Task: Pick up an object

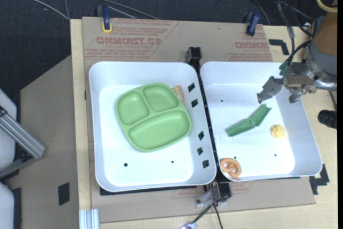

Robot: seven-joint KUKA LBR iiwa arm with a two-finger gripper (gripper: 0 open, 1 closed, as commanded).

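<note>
White plastic forms both shallow bins on your bench, and they sit side by side, touching along a dark centre divider. Your gripper (280, 90) hangs over the right bin (303, 161), near its upper right part, and its two fingers (266, 93) stand apart with nothing between them; you can log them as open and empty. Just below and slightly left of the fingertips lies a green elongated object (248, 123), tilted, its upper end nearest the fingers but not touching them. Further below the fingers and a little to their right rests a small yellow object (277, 131), apart from the green one. Well below and to the left of the fingers, against the right bin's near rim, sits a small orange and tan ring-shaped object (231, 167). Far to the left of the fingers, the left bin (107, 169) holds a green divided plate (153, 116) with three compartments, lying flat. A small tan item (178, 94) shows at the plate's upper right edge; you cannot tell what it is. The brown board (80, 115) under both bins carries red print, repeated behind each bin, partly legible as "CHEMCAST GP". Two blue and yellow clamps (106, 17) hold the board's far edge.
</note>
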